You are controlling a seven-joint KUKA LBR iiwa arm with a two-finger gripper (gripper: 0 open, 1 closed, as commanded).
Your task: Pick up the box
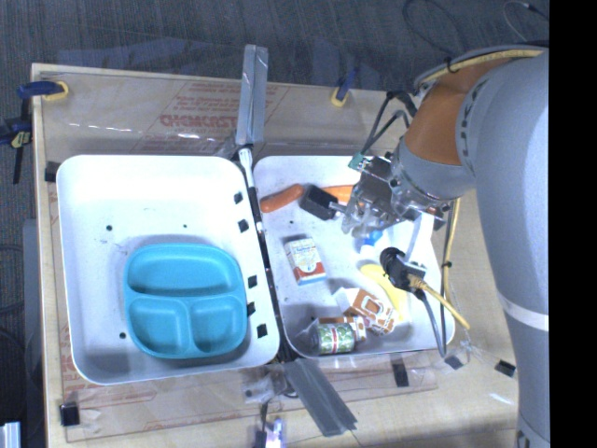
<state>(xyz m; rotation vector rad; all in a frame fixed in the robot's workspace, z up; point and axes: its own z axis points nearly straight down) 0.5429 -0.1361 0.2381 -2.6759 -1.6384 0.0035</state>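
Observation:
The box (304,258) is small and flat, white with red and blue print. It lies on the floor of the right bin (280,171), near that bin's left wall. My gripper (364,220) hangs over the upper right part of the same bin, to the right of the box and a little farther back, apart from it. A small blue item (372,239) shows just below the gripper. Nothing of the box is covered.
Around the box lie an orange sausage-shaped toy (280,197), a black item (317,203), a yellow banana (377,281), a brown-and-white packet (372,312) and a green can (334,336). The left bin (93,194) holds a blue divided tray (184,299).

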